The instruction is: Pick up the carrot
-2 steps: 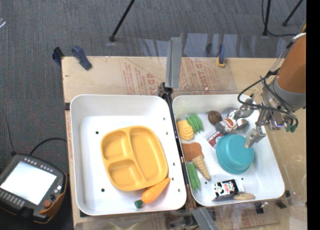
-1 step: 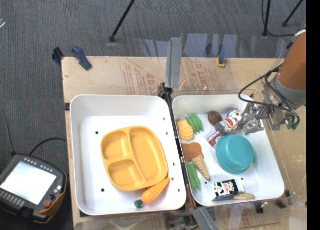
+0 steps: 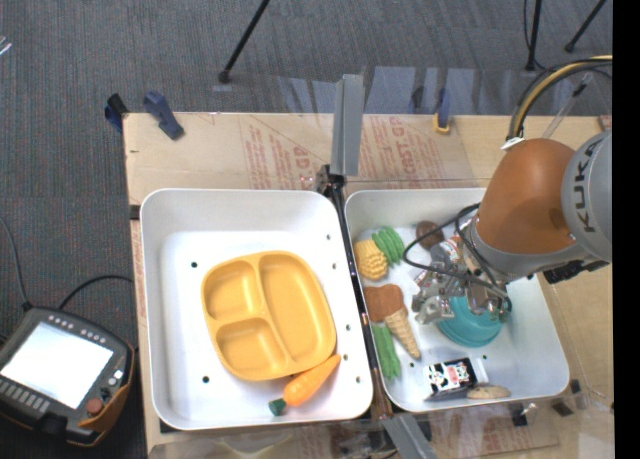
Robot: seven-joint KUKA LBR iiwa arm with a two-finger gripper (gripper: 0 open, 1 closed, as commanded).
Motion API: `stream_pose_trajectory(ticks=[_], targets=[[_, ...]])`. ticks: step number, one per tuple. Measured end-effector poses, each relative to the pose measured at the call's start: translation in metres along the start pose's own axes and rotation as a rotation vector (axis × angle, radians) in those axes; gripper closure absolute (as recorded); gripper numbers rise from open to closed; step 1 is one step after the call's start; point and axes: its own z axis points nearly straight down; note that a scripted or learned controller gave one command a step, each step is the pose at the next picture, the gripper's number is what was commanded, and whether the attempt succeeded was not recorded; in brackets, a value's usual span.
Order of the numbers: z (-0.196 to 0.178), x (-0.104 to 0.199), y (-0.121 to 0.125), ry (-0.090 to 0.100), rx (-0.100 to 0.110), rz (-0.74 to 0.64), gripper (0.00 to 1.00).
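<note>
The carrot (image 3: 309, 384), orange with a green stub end, lies in the left bin (image 3: 170, 237) against the front edge of the yellow divided plate (image 3: 268, 314). My gripper (image 3: 436, 304) hangs over the right bin (image 3: 540, 357), far to the right of the carrot, just above a teal bowl (image 3: 472, 326) and beside an ice-cream cone toy (image 3: 396, 316). The arm's orange band sits above it and hides part of the wrist.
The right bin also holds a corn cob (image 3: 371, 260), a green vegetable (image 3: 390, 244), a green bean pod (image 3: 386, 348), a small black-and-white carton (image 3: 450, 376) and a flat beige piece (image 3: 488, 392). A grey divider bar (image 3: 347, 137) stands between the bins at the back.
</note>
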Motion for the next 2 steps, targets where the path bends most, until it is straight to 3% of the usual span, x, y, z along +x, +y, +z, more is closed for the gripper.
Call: stream_pose_trajectory(ticks=[1,2], targets=[[-0.104,-0.043,-0.001,-0.021,0.003,0.207,1.0],[-0.196,-0.051,-0.068,-0.026,0.004,0.286,1.0]])
